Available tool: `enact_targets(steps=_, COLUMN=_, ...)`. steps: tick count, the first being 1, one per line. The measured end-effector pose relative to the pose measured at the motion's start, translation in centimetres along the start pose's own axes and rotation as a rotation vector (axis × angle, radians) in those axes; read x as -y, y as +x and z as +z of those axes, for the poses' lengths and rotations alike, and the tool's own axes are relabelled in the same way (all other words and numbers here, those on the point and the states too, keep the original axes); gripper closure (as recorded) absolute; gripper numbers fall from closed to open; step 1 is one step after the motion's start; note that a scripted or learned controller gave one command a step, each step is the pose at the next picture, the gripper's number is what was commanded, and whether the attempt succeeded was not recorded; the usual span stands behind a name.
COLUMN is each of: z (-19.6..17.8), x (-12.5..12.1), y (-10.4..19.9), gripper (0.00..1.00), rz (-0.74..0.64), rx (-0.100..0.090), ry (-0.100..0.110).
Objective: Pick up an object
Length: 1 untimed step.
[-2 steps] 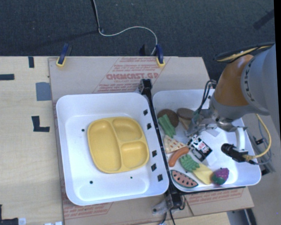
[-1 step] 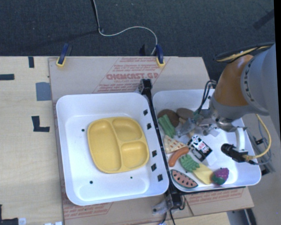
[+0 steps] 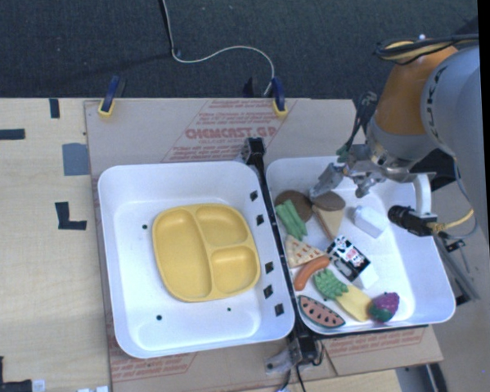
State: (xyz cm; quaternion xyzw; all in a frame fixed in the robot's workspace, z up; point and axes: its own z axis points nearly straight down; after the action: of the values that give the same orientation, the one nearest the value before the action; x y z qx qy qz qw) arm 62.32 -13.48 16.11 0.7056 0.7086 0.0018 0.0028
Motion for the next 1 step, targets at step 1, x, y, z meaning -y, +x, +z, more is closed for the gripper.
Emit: enact_targets(steps=1, z=8.06, x=2.54, y=-0.12, gripper=0.00, rz=0.004, rx=-0.001, ry=0.010)
